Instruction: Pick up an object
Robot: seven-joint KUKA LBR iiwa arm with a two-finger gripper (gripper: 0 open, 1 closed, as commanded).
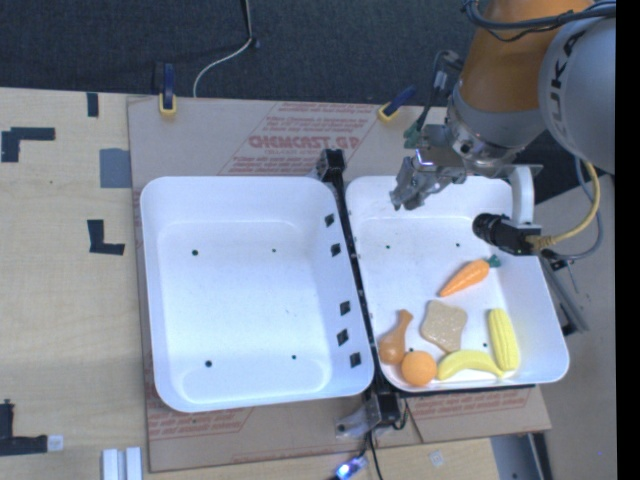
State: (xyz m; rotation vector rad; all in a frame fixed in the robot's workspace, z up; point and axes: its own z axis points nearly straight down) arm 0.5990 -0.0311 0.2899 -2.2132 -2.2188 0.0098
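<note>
The right bin (pixel 400 248) holds several toy foods near its front right corner: an orange carrot (pixel 465 277), a tan bread slice (pixel 443 325), a yellow corn cob (pixel 503 339), a yellow banana (pixel 468 366), an orange ball (pixel 418 369) and a brown drumstick (pixel 396 338). My gripper (pixel 411 194) hangs over the far left part of the right bin, well behind the foods. Nothing shows between its fingers.
The left bin (pixel 240 288) lies beside the right one, with a black clip strip (pixel 343 268) along their shared edge. A cardboard sheet (pixel 260 143) lies under both bins. A black cylinder (pixel 500 232) with a yellow cable sticks out over the right bin's far right side.
</note>
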